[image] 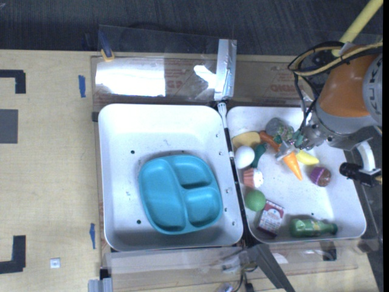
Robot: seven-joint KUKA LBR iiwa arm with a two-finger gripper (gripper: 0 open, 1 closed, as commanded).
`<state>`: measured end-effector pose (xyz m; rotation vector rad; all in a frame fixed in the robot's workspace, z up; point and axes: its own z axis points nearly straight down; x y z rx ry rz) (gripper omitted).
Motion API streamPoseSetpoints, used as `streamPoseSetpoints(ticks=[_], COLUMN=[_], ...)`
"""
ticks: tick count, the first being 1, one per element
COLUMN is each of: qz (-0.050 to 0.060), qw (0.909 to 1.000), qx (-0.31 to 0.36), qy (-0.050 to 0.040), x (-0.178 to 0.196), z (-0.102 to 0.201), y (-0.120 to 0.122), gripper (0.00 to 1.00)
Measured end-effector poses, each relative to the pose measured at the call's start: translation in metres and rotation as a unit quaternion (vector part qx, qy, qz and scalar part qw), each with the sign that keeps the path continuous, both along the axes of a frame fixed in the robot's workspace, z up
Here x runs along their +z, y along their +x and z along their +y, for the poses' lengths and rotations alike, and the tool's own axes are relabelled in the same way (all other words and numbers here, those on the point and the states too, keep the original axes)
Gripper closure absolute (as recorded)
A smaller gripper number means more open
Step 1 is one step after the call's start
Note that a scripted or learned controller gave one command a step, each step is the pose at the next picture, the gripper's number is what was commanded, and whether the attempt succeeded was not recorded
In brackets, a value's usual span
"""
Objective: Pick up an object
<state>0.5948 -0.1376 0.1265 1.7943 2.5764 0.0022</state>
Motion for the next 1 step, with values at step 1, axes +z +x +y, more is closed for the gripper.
streamPoseSetpoints(ticks=[1], qz=[0.000], qw=[0.9975], qx=[-0.071], qy=[0.0003], x=[0.0570], z=[0.0589], y=[0.0123], gripper=[1.00])
